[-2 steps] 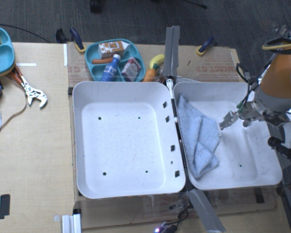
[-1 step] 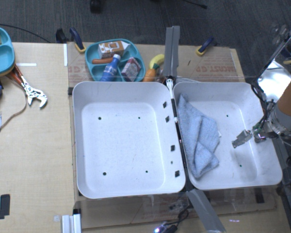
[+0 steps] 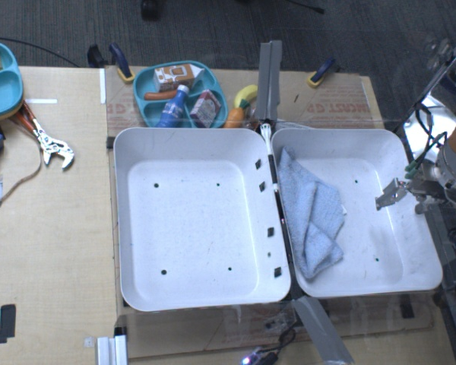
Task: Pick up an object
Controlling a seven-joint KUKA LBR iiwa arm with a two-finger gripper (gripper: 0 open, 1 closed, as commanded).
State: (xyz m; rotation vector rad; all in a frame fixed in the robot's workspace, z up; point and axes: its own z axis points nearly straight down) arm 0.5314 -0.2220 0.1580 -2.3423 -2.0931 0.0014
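While my gripper [image 3: 391,194] hangs at three o'clock over the right bin [image 3: 410,280], I cannot tell its opening; nothing shows in it. The grey cloth [image 3: 311,215] lies crumpled at that bin's nine o'clock side.

We see the left bin [image 3: 194,219] with a bare floor throughout, open to a reach from above. In the right bin [image 3: 365,211] a crumpled grey cloth [image 3: 310,215] covers the left part of the floor, lying against the left wall from far to near; the floor to its right is bare. The gripper [image 3: 389,195] hangs over that bin's right side. Between the bins runs a ridge with black clips [image 3: 272,230]. Beyond the bins' far rims stands a blue tray [image 3: 181,91] of small items.
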